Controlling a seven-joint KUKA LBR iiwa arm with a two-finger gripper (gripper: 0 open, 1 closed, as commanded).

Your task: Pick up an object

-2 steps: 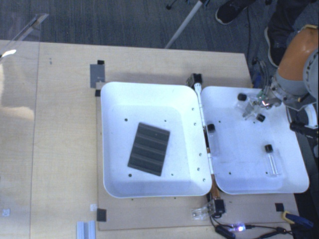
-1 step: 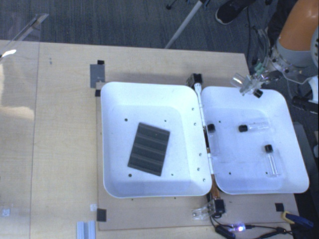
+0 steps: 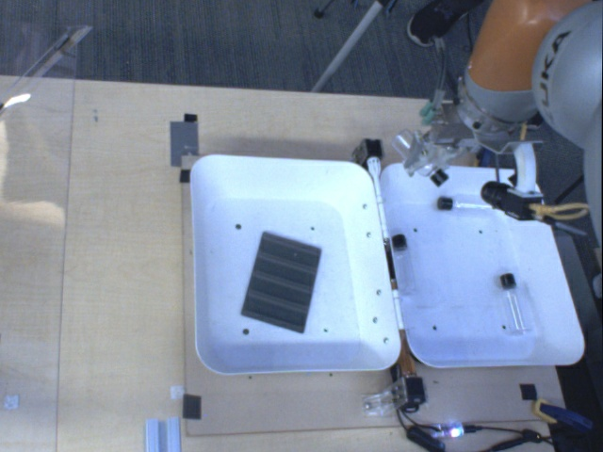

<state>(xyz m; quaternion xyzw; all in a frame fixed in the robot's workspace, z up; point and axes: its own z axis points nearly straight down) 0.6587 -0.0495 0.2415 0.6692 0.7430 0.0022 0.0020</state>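
A dark grey ribbed rectangular block (image 3: 283,281) lies flat, slightly tilted, in the middle of the left bin (image 3: 217,347). In the right bin (image 3: 556,347) a clear tube with a black cap (image 3: 513,304) lies near the right side, and a second thin clear piece with a black end (image 3: 460,204) lies near the far edge. A small black piece (image 3: 399,243) sits by that bin's left wall. The gripper (image 3: 424,153) hangs over the far left corner of the right bin, well away from the ribbed block. Nothing shows in its grasp.
The arm's orange band (image 3: 513,26) and grey wrist (image 3: 575,64) loom over the right bin's far right corner, with a black fitting and cable (image 3: 513,199) below. Black brackets (image 3: 185,139) stand at the bins' corners. A tripod leg (image 3: 363,31) crosses the floor behind.
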